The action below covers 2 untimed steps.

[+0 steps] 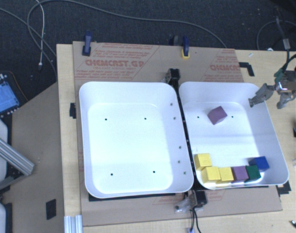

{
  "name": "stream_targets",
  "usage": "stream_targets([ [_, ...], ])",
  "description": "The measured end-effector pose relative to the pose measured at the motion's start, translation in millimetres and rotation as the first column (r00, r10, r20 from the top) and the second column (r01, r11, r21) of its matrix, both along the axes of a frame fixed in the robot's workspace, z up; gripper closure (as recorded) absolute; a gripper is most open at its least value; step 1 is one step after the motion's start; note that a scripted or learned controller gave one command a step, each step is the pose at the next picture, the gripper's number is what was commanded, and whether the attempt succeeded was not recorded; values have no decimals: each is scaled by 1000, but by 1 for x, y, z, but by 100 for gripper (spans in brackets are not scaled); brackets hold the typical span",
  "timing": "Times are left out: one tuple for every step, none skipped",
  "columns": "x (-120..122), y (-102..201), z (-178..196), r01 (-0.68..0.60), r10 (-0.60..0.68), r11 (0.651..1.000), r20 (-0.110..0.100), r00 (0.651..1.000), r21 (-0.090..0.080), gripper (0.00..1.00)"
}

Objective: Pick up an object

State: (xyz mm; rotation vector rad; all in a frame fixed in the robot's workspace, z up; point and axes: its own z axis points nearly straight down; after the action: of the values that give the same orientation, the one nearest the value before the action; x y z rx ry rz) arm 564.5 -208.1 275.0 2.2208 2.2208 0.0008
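Observation:
In the right bin [264, 130] a purple block [217, 114] lies alone near the back middle. Along the bin's front edge runs a row of blocks: yellow ones [203, 160] [210, 173] [226, 174], a purple one [240, 173], a green one [253, 172] and a blue one [259, 163]. My gripper [271, 97] hovers over the bin's back right corner, open, with nothing between its fingers. It is to the right of the lone purple block and well apart from it.
The left bin [90, 144] sits beside the right one on a cardboard sheet [133, 62] held by blue clamps [87, 42]. Cables run over the dark floor behind the bench.

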Motion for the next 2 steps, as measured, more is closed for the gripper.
stream_targets([
  [79,18,-148,-3,3,1000,-12,1000,4,0],
  [103,65,-190,-4,4,1000,-4,1000,2,0],
])
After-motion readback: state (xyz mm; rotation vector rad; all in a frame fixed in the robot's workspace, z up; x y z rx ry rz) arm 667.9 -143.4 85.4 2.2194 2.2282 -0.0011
